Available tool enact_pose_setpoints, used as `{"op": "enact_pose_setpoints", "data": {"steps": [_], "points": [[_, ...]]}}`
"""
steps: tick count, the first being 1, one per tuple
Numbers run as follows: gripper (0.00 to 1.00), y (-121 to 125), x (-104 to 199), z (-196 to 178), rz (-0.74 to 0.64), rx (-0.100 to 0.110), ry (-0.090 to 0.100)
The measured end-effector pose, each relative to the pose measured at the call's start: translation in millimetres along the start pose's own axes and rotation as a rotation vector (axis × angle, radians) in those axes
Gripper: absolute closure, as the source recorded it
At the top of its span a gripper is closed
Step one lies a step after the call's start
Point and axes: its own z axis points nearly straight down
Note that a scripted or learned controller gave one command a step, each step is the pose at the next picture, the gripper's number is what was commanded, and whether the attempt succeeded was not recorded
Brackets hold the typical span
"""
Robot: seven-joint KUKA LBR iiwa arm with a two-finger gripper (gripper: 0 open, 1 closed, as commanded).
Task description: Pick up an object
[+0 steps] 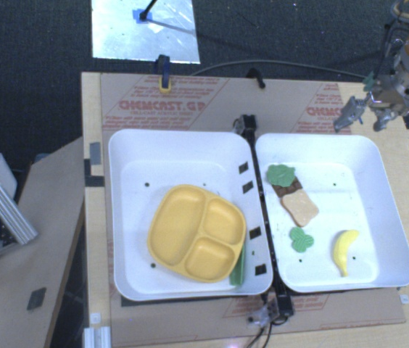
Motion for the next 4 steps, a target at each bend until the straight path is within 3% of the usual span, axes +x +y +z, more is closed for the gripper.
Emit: {"op": "enact_pose_setpoints", "data": {"steps": [2, 3, 4], "points": [[0.0, -8, 1, 121, 0.002, 0.003, 0.001], [0.0, -5, 0, 162, 0.002, 0.001, 0.0], [1.0, -4, -1, 149, 0.001, -0.003, -0.001]]}}
